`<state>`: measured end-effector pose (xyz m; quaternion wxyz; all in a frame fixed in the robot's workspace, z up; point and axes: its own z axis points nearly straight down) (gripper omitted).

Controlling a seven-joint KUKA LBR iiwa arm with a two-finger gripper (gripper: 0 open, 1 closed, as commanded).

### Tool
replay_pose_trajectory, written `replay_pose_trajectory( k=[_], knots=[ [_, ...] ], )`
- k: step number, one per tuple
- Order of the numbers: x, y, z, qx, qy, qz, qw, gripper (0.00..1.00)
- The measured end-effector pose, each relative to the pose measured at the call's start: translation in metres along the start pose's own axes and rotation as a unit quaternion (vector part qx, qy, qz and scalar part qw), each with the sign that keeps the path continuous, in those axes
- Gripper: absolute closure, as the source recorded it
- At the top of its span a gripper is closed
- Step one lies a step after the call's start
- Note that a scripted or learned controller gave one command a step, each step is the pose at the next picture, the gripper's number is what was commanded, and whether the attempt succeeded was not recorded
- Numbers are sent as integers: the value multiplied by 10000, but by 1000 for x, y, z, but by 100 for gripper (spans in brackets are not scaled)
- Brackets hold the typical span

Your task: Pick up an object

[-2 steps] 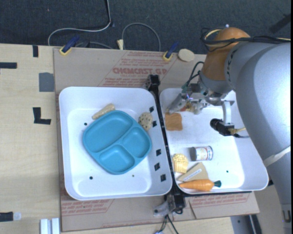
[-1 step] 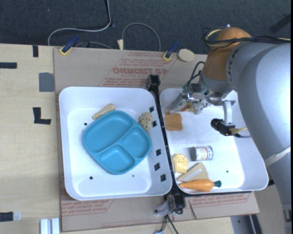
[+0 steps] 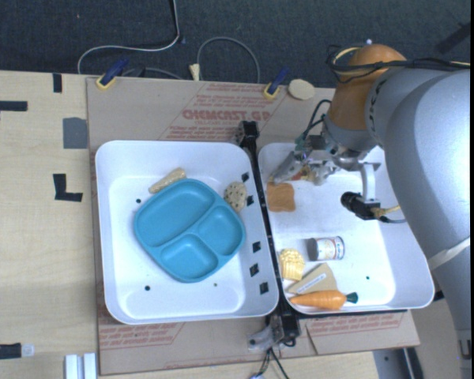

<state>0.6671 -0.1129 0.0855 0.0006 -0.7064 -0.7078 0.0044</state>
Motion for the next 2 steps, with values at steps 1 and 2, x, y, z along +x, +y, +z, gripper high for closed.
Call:
replay_pose_trajectory(
  k=[1,2],
  knots=[
    [-31,2,-1,-51,20,8,10000,0],
    [-45,-63,-20,-14,21,21,10000,0]
  ],
)
